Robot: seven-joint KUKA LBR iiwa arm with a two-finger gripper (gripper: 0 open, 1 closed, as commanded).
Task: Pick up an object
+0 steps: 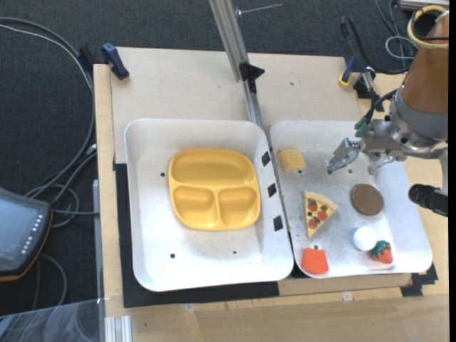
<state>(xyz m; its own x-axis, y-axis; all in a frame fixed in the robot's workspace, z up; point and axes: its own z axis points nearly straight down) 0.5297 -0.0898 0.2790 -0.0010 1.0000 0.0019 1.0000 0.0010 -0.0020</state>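
A yellow divided plate (214, 189) sits in the left bin (142, 191) (near its middle).

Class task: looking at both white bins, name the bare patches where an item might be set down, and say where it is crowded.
Free: left bin floor around the yellow divided plate, widest along its front. Right bin: its back strip behind the tan block. Crowded: the front right, with pizza slice, brown disc, white ball close together.

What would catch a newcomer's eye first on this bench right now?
Probably the yellow divided plate, lying alone in the middle of the left bin. Next, the toy food scattered in the right bin: a pizza slice, a brown cookie, a white ball, a strawberry, an orange piece and a tan cracker. The end effector hangs above that bin's upper part, holding nothing visible.
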